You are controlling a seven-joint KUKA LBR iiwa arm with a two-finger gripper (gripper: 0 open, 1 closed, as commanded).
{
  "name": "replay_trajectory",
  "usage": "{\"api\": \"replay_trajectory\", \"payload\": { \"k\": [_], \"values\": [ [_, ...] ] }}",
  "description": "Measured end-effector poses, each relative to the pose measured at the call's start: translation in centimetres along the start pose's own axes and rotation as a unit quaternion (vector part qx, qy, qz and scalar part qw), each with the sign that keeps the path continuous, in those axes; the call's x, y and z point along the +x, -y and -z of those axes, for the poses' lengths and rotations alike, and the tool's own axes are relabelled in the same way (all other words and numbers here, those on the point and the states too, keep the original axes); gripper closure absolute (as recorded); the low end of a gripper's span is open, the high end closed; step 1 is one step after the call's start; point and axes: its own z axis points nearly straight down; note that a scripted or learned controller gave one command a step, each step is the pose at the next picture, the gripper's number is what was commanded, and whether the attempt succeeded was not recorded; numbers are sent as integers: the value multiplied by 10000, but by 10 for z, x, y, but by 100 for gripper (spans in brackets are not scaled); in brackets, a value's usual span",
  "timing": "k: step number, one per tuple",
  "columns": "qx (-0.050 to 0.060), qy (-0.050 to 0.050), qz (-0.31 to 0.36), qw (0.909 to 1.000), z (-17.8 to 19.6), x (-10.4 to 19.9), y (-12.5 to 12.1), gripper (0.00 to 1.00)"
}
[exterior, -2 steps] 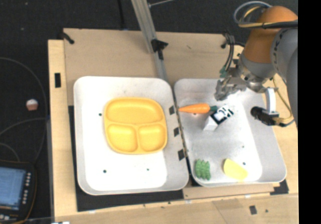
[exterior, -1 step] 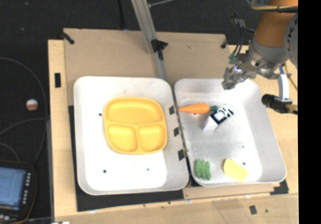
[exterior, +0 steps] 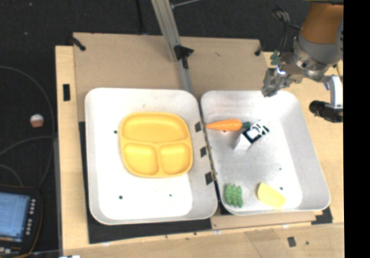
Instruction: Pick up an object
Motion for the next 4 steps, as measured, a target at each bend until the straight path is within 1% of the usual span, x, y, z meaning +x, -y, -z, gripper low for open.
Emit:
{"api": "replay_trajectory", "payload": {
  "k": [1, 2, 3, 4],
  "values": [
    [20, -11, 16, 10000, 4, 43, 3, 100],
    [27, -13, 24, 10000, -3, 105, 11, 100],
    [22, -16, 27, 10000, 6, 158, 17, 100],
    [30, -14, 23, 10000, 9, 204, 23, 100]
  ]
}}
